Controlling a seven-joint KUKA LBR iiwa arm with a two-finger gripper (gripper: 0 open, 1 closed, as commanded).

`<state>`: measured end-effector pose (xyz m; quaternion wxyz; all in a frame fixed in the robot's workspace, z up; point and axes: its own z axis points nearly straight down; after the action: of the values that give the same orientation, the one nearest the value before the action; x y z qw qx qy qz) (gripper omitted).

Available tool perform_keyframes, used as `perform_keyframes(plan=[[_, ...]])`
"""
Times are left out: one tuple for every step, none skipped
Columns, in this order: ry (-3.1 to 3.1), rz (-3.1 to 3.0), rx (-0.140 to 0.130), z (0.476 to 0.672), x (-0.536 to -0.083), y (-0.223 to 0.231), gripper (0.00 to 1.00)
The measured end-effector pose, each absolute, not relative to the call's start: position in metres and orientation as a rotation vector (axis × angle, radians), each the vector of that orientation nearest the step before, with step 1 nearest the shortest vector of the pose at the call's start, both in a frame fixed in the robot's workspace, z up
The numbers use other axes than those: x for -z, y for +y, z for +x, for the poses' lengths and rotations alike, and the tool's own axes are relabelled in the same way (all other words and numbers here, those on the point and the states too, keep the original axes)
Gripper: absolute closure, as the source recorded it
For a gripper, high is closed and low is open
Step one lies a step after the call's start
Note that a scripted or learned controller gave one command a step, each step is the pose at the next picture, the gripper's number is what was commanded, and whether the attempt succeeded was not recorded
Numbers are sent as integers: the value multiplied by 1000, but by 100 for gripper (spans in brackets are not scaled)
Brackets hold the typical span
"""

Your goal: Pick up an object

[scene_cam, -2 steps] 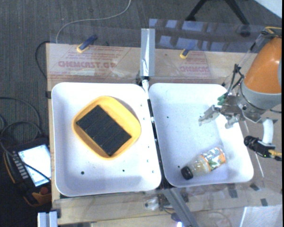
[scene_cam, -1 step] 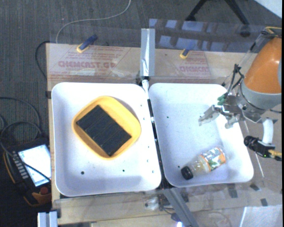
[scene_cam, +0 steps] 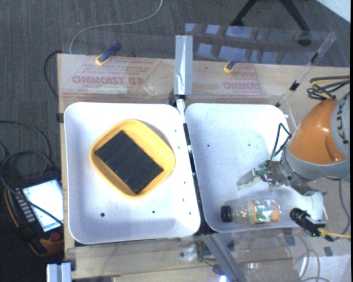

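**Arm Over the Right Bin, Bottle Lying Below It**

Dark grey carpet lies all around a wooden surface (scene_cam: 76,81), and two shallow white bins sit side by side on it. See-through plastic sheets stand along the far edge of the surface, with red printed words showing under them.

One bin, the left bin (scene_cam: 82,216), holds a yellow dish (scene_cam: 159,143) with round corners. It sits near the middle of that bin, turned a little. A flat black block with ridges (scene_cam: 129,162) rests inside the dish.

Next to it, the right bin (scene_cam: 223,134) holds a clear plastic bottle (scene_cam: 251,211). The bottle lies on its side close to the near edge of the bin (its black cap points toward the left bin). It has an orange and green label around its middle.

Coming in from the right edge of the surface is the grey arm with its orange band (scene_cam: 320,134). The gripper (scene_cam: 260,175) hangs over the near right part of the right bin, just past the bottle. Nothing shows between its fingers. It is small and blurry, so I cannot tell if the fingers are spread or pressed together.

On the floor to the left of the surface lies a hand controller with a bright screen (scene_cam: 38,201), with black cables curling near it.
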<state>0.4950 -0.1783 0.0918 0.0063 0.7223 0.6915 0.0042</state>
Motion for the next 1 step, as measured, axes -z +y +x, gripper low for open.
perform_keyframes(plan=[[2281,2147,-13,522,-91,-195,0]])
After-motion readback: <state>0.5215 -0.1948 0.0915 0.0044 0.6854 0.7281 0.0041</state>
